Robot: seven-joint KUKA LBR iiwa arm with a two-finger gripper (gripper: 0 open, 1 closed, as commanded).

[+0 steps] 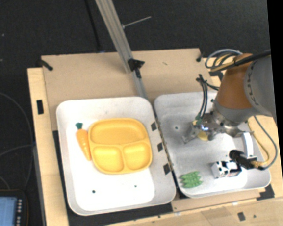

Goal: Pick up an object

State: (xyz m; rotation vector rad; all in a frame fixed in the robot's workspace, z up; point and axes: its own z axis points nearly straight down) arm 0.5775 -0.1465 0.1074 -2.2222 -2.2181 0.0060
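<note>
My gripper (195,132) hangs low over the middle of the right bin (180,109), below the orange wrist band. A small yellowish thing (203,135) sits right at the gripper's tip; I cannot tell if it is held. A green ridged object (191,180) lies near that bin's front edge. At the front right of the same bin rests a black-and-white toy (225,168). The left bin (80,199) holds a yellow divided plate (119,144) with an orange carrot toy (83,142) along its left side.
A metal pole (120,40) slants down from the top to the gap between the bins. Cables (256,144) loop off the wrist over the right bin's right side. A screen device (7,213) sits off the bench at lower left.
</note>
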